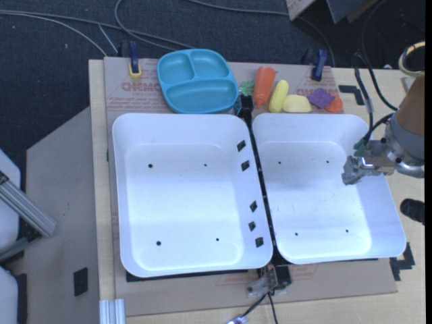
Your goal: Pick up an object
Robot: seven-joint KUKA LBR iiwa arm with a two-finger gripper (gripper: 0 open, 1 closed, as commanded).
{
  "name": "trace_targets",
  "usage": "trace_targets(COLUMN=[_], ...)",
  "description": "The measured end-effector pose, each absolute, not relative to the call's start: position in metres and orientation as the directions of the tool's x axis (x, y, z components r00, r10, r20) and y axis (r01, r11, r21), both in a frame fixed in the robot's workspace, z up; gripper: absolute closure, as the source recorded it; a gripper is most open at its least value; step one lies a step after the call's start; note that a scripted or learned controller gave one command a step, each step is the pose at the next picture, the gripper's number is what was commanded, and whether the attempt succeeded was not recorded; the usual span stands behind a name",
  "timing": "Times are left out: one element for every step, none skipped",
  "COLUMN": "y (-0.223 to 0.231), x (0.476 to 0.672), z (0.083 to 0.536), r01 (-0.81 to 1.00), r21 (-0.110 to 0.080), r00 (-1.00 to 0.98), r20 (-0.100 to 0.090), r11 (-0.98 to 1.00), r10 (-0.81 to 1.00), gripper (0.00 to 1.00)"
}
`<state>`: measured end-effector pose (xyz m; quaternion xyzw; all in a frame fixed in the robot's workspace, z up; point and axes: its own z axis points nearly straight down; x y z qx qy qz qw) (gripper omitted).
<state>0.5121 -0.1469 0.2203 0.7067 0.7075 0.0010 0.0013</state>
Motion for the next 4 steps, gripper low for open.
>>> trace_targets(y=[-0.086,-0.026,0.017,0.061], x=[0.530,0.548,0.566,0.581], z=[0.223,0.223,0.232,0.223], r01=[1.000,1.000,1.000,1.000], r21=[0.002,0.001,0.002,0.001], r00=[-0.007,-0.007,-0.004,-0.005], r20=[0.002,0.002,0.001,0.001], r11=[0.007,0.007,0.004,0.005], r10=[1.000,1.000,1.000,1.000], gripper=[1.00,1.00,1.00,1.00])
